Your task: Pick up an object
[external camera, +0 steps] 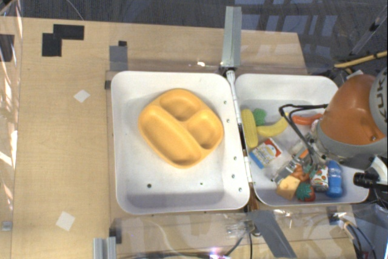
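The right bin (267, 87) holds several toy foods. A yellow corn cob (248, 128) lies by its left wall, with a green piece (259, 115) and a banana (273, 128) beside it. Lower down are a blue and white packet (264, 153), a tan lump (289, 186), a red and green piece (306, 192) and a blue bottle (334, 179). My gripper (301, 161) hangs low over this cluster, just right of the packet and above the tan lump. The arm's orange band (354, 112) covers the bin's right side.
The left bin (127, 191) holds a yellow divided plate (180, 125). A metal divider post (232, 39) stands behind the seam between the bins. Black cables (297, 109) loop from the wrist over the right bin. Bare wooden bench (54, 142) lies to the left.
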`<state>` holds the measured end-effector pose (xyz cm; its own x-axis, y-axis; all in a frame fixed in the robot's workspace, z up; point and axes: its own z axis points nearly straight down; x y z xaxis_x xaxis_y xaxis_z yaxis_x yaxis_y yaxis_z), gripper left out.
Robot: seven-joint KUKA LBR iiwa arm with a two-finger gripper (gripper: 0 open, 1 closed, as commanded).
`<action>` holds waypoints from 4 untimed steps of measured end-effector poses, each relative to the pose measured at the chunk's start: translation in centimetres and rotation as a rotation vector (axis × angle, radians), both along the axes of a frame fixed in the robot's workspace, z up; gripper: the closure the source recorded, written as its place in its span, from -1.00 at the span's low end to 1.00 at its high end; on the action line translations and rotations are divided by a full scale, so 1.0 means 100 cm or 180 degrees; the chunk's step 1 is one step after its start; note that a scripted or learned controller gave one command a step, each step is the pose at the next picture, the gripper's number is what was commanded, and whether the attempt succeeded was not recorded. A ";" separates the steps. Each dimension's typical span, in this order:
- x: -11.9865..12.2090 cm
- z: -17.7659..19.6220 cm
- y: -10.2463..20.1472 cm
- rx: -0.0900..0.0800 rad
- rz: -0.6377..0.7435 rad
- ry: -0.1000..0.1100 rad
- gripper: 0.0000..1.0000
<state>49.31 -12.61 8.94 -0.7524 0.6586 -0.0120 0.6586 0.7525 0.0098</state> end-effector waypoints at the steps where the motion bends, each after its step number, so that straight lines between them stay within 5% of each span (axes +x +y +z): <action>1: 0.002 0.000 0.035 0.0007 -0.1334 -0.0022 -1.00; 2: 0.029 -0.001 0.008 0.0050 -0.3144 0.0001 -1.00; 3: 0.090 -0.002 0.003 0.0051 -0.4951 0.0011 -1.00; 4: 0.140 -0.003 -0.042 0.0096 -0.6600 0.0082 -1.00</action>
<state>63.29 -16.80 8.65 0.9397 0.3420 0.0087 0.3421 -0.9395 -0.0159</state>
